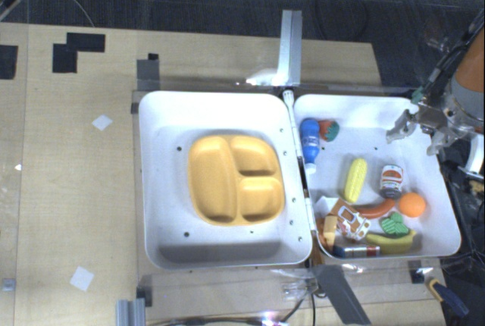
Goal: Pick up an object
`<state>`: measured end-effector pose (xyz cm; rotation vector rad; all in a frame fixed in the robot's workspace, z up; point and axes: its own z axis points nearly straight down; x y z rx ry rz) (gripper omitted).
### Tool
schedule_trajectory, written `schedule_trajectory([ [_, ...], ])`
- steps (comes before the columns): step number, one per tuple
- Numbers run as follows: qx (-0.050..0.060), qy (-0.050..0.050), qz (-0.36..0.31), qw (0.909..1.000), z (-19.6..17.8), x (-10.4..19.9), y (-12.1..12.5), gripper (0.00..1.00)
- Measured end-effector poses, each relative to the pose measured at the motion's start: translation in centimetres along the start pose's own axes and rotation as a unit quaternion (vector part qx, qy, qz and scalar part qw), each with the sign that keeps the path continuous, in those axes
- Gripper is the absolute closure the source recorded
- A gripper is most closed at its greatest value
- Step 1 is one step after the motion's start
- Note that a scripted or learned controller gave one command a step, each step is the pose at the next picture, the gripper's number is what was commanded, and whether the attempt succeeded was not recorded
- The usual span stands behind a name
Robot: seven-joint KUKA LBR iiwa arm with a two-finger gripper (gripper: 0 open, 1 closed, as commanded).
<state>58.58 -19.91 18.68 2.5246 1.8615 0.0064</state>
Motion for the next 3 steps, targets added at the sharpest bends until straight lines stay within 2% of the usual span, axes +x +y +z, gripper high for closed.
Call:
schedule_trajectory([
  [1, 0.002, 0.0, 0.138, 0.9904, 5.8, 3.4, 7.5, 0.0],
  [2, -0.001, 0.0, 0.212, 0.9773, 0.3, 3.2, 5.5, 0.0],
  [3, 0.001, 0.0, 0.099, 0.9951, -0.5, 1.3, 3.7, 0.0],
])
